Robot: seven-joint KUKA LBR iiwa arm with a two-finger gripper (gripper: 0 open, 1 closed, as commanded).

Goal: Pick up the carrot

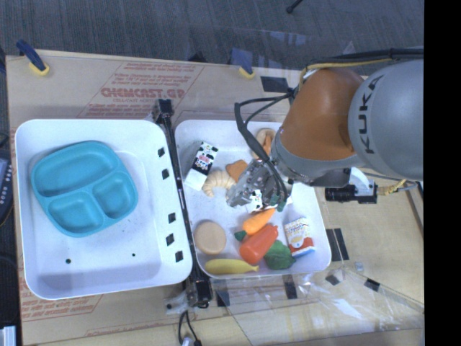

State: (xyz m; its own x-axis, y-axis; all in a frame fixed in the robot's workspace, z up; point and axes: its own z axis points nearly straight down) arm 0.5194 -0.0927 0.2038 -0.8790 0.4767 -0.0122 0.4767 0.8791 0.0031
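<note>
Camera view: small orange toy carrot (258, 220) with green tip, lying slanted in right white bin (189, 215), just under metal two-finger gripper (253, 189); grip state unclear. One carrot, two bins.

carrot (258, 220) boxed in tight: red pepper (258, 244) touching below, carton (298, 236) just right, gripper (252, 191) above. left bin (86, 272) roomy around blue tray (83, 187).

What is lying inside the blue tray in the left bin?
The blue tray shows three bare compartments with nothing visible in them. The bin floor under it is covered and cannot be seen.
</note>
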